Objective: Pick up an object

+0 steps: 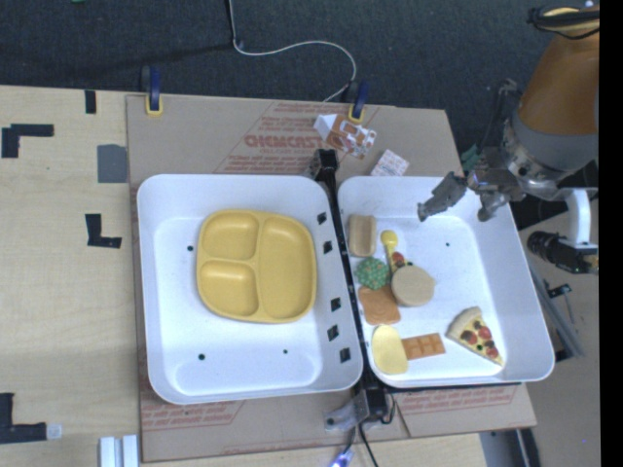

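The right bin (506, 290) holds several toy foods: a beige bread piece (362, 233), a small yellow piece (389, 246), a green broccoli (373, 273), a round tan disc (413, 286), a brown toast (380, 306), a pale yellow piece (389, 350), an orange cracker (422, 346) and a pizza slice (475, 335). My gripper (459, 205) hovers over the bin's upper right part, open, with nothing between its fingers. It is up and to the right of the foods.
A yellow divided plate (258, 265) lies in the left bin (165, 290). Paper tags (346, 136) and a clamp (358, 98) sit on the cardboard behind the bins. A cable (292, 49) runs across the dark floor.
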`<state>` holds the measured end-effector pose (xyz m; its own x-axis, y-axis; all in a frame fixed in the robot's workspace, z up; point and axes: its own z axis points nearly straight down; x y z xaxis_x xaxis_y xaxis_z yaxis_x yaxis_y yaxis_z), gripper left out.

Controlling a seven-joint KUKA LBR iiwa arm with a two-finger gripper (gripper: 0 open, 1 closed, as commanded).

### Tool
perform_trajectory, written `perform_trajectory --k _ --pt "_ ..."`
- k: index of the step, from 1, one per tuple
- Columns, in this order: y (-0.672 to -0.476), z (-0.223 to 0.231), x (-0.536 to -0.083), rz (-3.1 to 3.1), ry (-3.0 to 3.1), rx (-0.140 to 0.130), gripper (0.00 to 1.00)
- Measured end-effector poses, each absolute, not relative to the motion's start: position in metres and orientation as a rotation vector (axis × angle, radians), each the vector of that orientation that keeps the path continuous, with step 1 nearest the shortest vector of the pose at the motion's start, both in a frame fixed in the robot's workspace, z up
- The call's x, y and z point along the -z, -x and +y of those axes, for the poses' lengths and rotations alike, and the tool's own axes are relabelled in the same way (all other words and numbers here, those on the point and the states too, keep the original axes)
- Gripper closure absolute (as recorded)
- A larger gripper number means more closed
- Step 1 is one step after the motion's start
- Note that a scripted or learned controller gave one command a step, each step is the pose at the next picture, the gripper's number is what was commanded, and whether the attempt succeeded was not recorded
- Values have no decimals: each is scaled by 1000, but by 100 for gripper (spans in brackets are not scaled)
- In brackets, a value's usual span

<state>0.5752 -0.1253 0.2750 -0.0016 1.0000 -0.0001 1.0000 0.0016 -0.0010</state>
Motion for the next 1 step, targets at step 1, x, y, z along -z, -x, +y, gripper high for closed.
perform_trajectory --k 1 --pt "-622 -138 -169 -2223 2218 -4 0"
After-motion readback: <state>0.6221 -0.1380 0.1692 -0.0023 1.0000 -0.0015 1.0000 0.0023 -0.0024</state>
